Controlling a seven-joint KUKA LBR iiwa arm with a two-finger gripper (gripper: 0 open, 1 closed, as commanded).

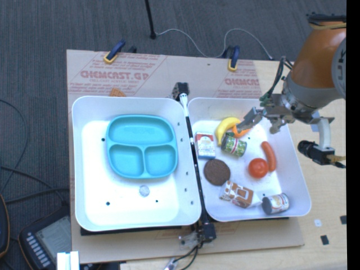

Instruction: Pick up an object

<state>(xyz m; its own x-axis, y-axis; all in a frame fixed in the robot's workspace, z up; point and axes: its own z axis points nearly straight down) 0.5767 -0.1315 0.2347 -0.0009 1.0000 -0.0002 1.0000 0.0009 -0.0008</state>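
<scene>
My gripper (251, 120) hangs low over the back of the right bin (298, 167), coming in from the right under the orange-banded wrist. Just left of it lies a yellow banana (224, 127), with a small orange piece (241, 131) right below the gripper tip. A green can (233, 145) stands in front of the banana. Whether the gripper touches the orange piece I cannot tell.
The right bin also holds a red-and-white carton (205, 145), a brown cookie (216, 171), a tomato (257, 168), a red sausage (269, 154), a brown packet (236, 194) and a tipped can (275, 203). A blue divided plate (140, 147) lies in the left bin (90, 196).
</scene>
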